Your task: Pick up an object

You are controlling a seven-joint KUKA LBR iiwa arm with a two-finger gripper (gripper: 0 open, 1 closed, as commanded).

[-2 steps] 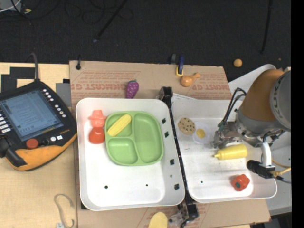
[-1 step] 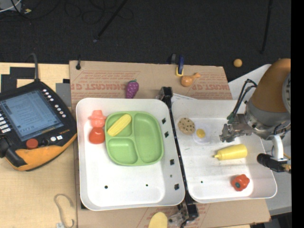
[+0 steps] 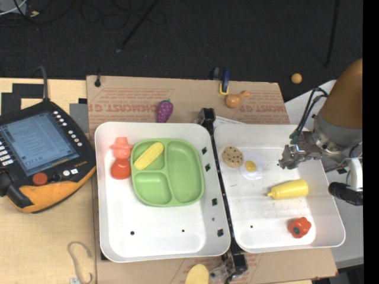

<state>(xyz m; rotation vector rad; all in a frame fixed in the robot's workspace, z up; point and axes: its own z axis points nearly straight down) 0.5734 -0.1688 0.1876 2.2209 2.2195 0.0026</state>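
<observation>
Gripper (image 3: 290, 157) low in right bin (image 3: 331, 238), far-right part; fingers' state cannot be told, nothing visibly held. Yellow bottle (image 3: 288, 189) lies just near of it, red pepper (image 3: 300, 227) nearer. Advise: centre over bottle, straddle narrow width, descend fully before closing.

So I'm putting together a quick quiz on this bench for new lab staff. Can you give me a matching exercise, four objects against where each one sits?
Objects:
1. corn cob
2. cookie
3. red pepper
4. purple grapes

Places:
A. near corner of the right bin
B. on the cardboard behind the left bin
C. in a compartment of the green tray
D. far left part of the right bin

Pairs: 1-C, 2-D, 3-A, 4-B
</observation>
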